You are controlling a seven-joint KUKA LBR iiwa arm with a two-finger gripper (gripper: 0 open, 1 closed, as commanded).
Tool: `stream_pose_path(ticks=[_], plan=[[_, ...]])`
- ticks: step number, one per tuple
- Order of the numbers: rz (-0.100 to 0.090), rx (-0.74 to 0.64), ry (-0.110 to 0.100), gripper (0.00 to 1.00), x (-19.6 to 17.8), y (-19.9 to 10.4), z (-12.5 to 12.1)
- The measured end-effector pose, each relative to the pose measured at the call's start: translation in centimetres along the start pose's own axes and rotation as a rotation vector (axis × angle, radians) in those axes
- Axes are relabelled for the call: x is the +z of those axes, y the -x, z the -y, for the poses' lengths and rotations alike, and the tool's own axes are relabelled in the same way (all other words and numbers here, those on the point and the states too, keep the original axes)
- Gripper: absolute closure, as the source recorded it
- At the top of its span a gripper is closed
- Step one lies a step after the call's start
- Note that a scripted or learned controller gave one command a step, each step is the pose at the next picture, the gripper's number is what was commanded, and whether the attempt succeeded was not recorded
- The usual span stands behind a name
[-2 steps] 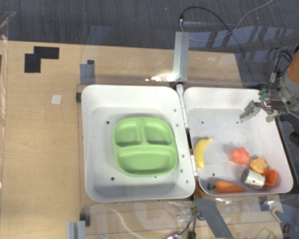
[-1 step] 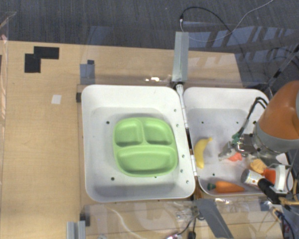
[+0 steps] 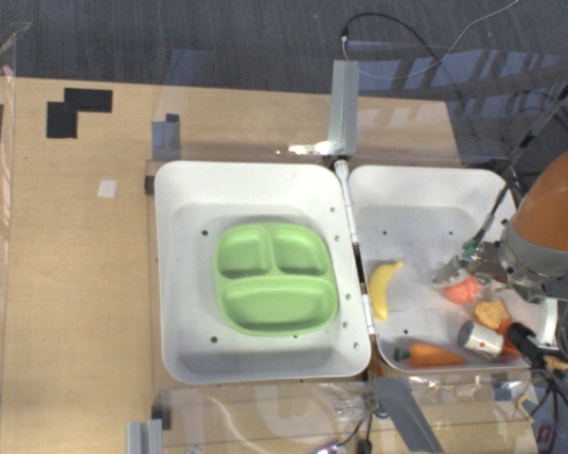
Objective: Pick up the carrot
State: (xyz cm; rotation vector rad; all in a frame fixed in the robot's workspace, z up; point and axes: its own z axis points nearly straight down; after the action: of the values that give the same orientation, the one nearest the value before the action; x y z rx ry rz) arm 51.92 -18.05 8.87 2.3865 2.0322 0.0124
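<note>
Lying: carrot (image 3: 434, 355) — orange, green top pointing to 9 o'clock, flat on the floor of the right bin (image 3: 407, 206) close to its 6 o'clock wall.
Arm: grey with an orange band (image 3: 554, 206), entering from 3 o'clock and reaching over the right bin's 3 o'clock side.
Pincer (image 3: 464, 270): low over the bin floor at about 2 o'clock from the carrot and apart from it; how far it is parted cannot be told, and no grip on anything is visible.
Neighbours: banana (image 3: 385, 288), at 10 o'clock from the carrot; a pink-orange item (image 3: 464, 291) just beside the pincer; a yellow-orange piece (image 3: 491, 314) and a small can-like object (image 3: 483, 340) at 2 to 3 o'clock from the carrot.
Left bin (image 3: 185, 253): holds a green divided plate (image 3: 276, 277) — roughly central.
Bench (image 3: 85, 282): light wood, carrying both bins side by side.
</note>
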Motion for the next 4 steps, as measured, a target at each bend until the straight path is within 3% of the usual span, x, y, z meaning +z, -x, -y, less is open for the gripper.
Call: stream_pose_path(ticks=[1,2,3,4], plan=[[0.003,-0.178,0.009,0.0,-0.2,-5.9,3.6],[0.001,-0.613,0.004,0.0,-0.1,-3.9,-1.0],[-0.001,-1.117,-0.004,0.0,-6.6,-0.3,1.3],[0.006,-1.211,0.002,0.0,-0.1,-1.8,3.1]])
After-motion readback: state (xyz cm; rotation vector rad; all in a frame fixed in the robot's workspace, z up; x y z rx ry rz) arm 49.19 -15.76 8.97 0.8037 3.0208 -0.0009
